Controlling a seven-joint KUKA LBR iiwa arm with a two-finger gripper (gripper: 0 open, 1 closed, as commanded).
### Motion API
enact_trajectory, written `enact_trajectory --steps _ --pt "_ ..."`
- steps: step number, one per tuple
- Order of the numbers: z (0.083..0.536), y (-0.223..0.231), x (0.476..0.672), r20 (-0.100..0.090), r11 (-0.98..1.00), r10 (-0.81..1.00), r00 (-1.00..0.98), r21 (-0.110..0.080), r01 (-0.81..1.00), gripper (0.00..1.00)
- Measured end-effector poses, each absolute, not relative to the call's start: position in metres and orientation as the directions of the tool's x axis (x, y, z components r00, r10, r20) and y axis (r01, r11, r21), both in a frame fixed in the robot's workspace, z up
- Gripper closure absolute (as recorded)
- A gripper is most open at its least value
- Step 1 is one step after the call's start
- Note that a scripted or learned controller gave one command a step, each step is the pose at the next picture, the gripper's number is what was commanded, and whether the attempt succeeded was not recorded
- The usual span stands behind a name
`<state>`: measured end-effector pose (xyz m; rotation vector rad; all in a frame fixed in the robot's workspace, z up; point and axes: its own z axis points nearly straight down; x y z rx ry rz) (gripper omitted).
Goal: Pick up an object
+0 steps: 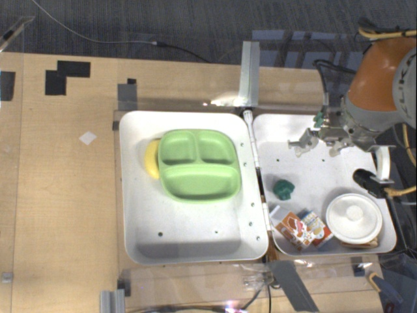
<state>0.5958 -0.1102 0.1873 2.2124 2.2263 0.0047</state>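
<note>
The end effector (316,145) hung over the far part of the right bin (294,169), near its far wall, with its two fingers spread apart and nothing between them. The arm (384,77) came in from the right, its orange band sitting above the bin's far right corner. The white floor below the end effector was bare, and that bare stretch ran down the middle of the bin towards the near side. The things to pick lay nearer: a small teal lump (283,188) stood alone, close to the bin's left wall, with free floor all round it. A red and orange packet (301,228) lay against the near edge, and just to its right a round white bowl (354,217) filled the near right corner, close to the rim. In the left bin (189,240), a green divided plate (197,163) lay in the far half, well apart from the near wall, with wide bare floor in front of it. A yellow piece (151,160) peeked out from under the plate's left edge. Both bins stood side by side on the pale wooden surface (58,194), their inner rims touching.
</note>
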Motion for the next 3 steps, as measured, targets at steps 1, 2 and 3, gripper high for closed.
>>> enact_trajectory --steps 1,2,3 --pt "0.144 -0.081 0.601 0.000 0.030 1.000 -0.030 0.003 1.000 0.00" --pt "0.186 -0.058 0.582 -0.001 0.211 0.977 -0.211 0.005 0.977 0.00" --pt "0.105 -0.090 0.557 -0.001 0.296 0.955 -0.296 0.002 0.955 0.00"
